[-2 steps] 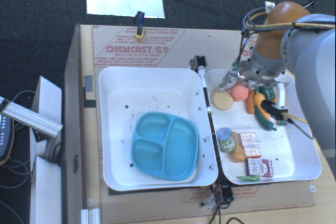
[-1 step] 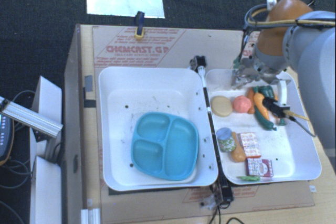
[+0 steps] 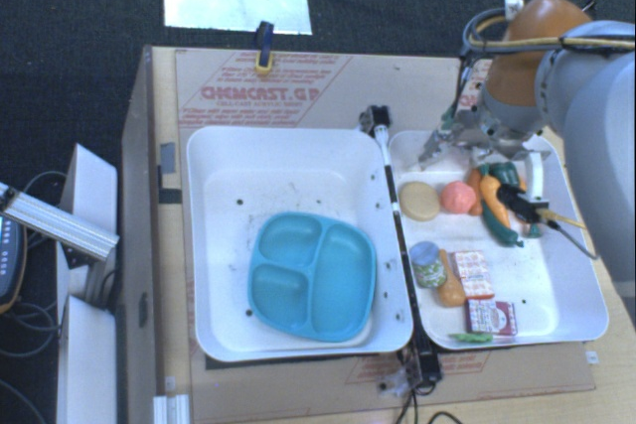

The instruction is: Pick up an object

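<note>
The right bin holds several small objects. A tan round bun and a pink ball lie near its back left. Beside them are an orange carrot-like piece and a green pepper-like piece. Toward the front are a small round can, an orange piece and two red-and-white packets. My gripper hangs over the back of this bin, just behind the pink ball and the carrot piece. The wrist above hides much of it.
A blue divided plate lies in the left bin. A black clamp sits at the back of the ridge between the bins. A thin green strip lies at the right bin's front edge. Cardboard lies under both bins.
</note>
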Robot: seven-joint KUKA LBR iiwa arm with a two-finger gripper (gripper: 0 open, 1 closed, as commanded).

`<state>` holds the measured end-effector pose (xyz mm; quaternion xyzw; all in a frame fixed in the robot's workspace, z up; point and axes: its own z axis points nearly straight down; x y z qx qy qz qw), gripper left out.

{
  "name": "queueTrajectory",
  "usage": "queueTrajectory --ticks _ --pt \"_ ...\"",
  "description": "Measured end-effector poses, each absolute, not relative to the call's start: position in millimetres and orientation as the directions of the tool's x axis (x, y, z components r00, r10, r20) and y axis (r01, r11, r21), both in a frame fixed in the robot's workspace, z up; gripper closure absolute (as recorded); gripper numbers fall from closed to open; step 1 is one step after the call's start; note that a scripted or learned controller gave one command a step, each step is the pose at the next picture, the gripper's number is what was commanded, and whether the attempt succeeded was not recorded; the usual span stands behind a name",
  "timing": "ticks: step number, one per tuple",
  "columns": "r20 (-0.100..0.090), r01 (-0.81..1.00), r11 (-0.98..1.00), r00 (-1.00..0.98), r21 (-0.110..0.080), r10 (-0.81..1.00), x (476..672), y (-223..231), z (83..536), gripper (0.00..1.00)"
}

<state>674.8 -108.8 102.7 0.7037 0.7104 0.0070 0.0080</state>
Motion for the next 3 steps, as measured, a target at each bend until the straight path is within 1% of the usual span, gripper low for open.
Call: queueTrajectory --ticks 1,2,3 --pt "-0.003 1.0 0.002 -0.002 0.005 1.0 669.2 -173.1 150.8 0.0" --pt "-0.002 1.0 0.004 -0.004 0.004 1.0 655.1 -182.0 102.3 0.0" --pt "0.0 1.0 0.001 -0.001 0.0 1.0 587.2 -169.7 84.0 0.0"
